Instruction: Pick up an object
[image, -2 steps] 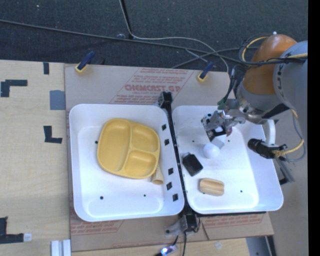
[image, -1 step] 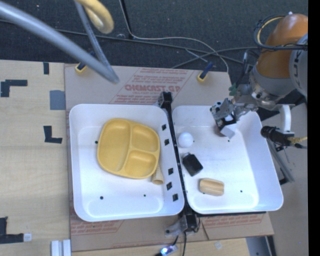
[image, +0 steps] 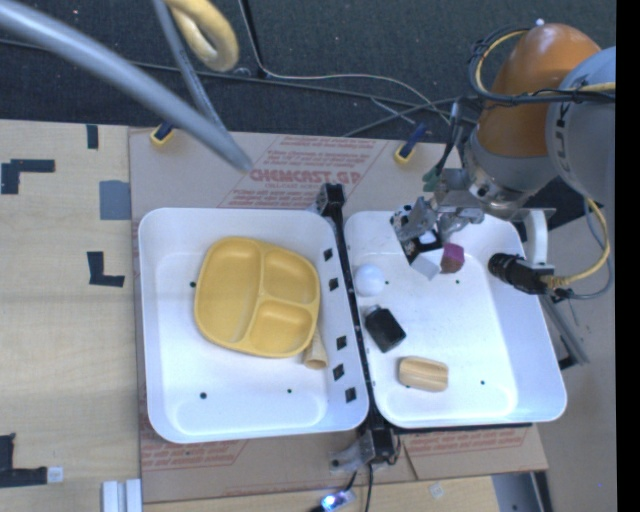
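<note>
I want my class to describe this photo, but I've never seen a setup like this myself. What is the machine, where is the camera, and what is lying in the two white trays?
One camera fixed above a bench looks down at a slant. The grey machine with the orange band is a robot arm reaching in from the right; its job is to pick up an object. Its gripper hangs low over the far part of the right bin, next to a small purple object; whether it holds anything is unclear.

The right bin also holds a white ball, a small black block and a tan, bread-like piece. The left bin holds a yellow divided plate with a small tan object at its near edge.
</note>
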